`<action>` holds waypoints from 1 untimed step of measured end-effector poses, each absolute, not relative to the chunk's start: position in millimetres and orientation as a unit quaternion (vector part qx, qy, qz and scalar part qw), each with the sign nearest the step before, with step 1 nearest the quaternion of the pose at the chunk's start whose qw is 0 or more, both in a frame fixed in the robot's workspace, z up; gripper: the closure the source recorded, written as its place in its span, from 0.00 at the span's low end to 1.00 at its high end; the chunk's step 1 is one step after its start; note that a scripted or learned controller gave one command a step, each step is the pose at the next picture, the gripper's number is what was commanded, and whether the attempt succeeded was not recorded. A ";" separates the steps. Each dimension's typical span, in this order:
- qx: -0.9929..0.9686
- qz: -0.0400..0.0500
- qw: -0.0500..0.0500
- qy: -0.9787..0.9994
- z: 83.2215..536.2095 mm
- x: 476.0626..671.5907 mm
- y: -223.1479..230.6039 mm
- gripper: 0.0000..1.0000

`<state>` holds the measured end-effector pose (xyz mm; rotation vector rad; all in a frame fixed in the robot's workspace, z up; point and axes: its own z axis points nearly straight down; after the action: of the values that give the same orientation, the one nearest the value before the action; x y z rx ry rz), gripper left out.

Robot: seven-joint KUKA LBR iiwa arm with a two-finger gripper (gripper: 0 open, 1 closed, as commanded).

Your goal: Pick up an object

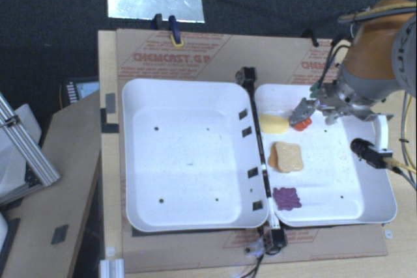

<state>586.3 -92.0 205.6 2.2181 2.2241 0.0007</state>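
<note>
Bench: brown board (195, 52) under two white bins, dark floor beyond.
Right bin (339, 179): yellow lump (274, 123), bread slice (287, 157), purple cluster (286, 198).
Gripper (301, 119): over an orange-red piece (301, 126) beside the lump; grip state, cannot tell.

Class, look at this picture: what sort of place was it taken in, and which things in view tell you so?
Most likely a robotics lab test bench. Two shallow white bins sit side by side on a board, a grey and orange robot arm reaches over the right one, and toy food pieces, like the slice of bread, lie there as practice objects.
</note>
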 end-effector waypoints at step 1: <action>0.706 0.001 0.001 0.709 216.7 587.2 -91.9 1.00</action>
<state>587.2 -91.9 216.7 2.2146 2.2246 0.0038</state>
